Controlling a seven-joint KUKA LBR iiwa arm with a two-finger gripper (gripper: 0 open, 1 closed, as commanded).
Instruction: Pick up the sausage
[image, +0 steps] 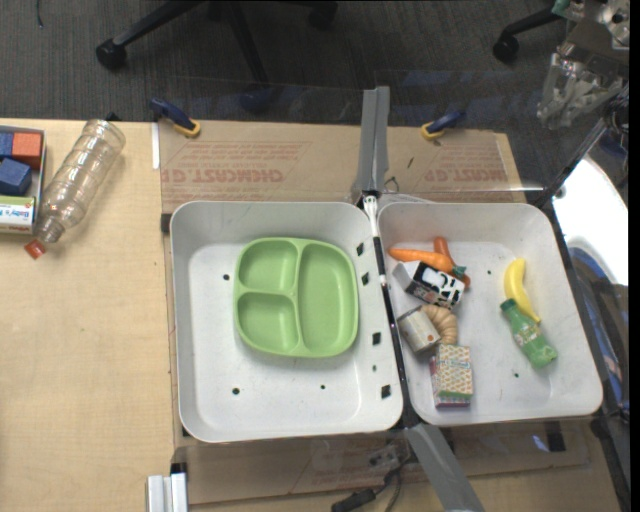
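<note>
Right bin (570, 260), sausage (443, 325) hemmed by toy car (437, 285), box (453, 375), end effector (580, 70) state unclear

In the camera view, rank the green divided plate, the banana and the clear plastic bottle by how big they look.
1. green divided plate, clearly largest.
2. clear plastic bottle.
3. banana, smallest.
The bottle lies farther from the camera than the banana, yet looks bigger, so that order is safe.
</note>
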